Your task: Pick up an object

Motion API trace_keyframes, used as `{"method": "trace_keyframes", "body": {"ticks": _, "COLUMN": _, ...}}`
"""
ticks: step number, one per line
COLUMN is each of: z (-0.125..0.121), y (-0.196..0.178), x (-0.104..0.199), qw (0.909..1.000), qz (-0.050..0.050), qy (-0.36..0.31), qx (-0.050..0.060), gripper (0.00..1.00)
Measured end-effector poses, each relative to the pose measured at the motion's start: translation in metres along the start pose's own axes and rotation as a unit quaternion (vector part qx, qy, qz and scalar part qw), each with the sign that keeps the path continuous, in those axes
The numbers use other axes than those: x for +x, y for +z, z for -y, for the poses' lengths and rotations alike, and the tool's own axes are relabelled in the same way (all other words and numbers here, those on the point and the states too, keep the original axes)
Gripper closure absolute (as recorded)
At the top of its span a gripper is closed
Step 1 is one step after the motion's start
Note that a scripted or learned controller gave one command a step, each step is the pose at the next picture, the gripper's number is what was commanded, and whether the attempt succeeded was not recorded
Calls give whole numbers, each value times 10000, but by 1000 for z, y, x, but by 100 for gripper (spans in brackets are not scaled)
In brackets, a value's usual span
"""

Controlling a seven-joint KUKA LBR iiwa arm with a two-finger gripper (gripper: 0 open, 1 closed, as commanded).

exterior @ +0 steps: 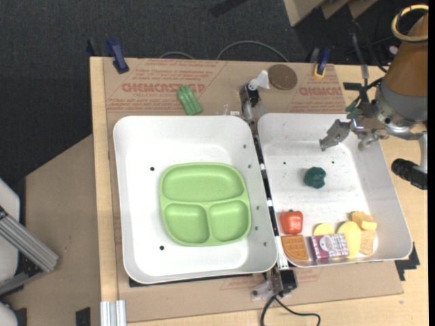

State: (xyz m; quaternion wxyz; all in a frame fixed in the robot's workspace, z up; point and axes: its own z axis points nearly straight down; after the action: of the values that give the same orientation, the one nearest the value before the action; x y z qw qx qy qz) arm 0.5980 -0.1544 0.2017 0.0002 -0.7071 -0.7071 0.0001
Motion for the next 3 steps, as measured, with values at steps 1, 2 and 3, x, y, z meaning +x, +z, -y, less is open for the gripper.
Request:
{"method": "trace_keyframes", "body": {"ticks": 1, "z": 9, "y": 123, "x": 43, "qw": 10000, "qz": -11, "qy": -16, "qx": 23, "gripper": 0}}
{"method": "trace_keyframes", "body": {"ticks": 2, "z": 52, "y": 117, "x": 50, "qw": 10000, "qz": -12, "qy": 6, "qx": 25, "gripper": 0}}
{"method": "trace_keyframes", "body": {"ticks": 3, "z": 50, "y": 107, "x": 50, "qw": 10000, "qz": -1, "qy": 5, "qx": -6, "gripper": 100}}
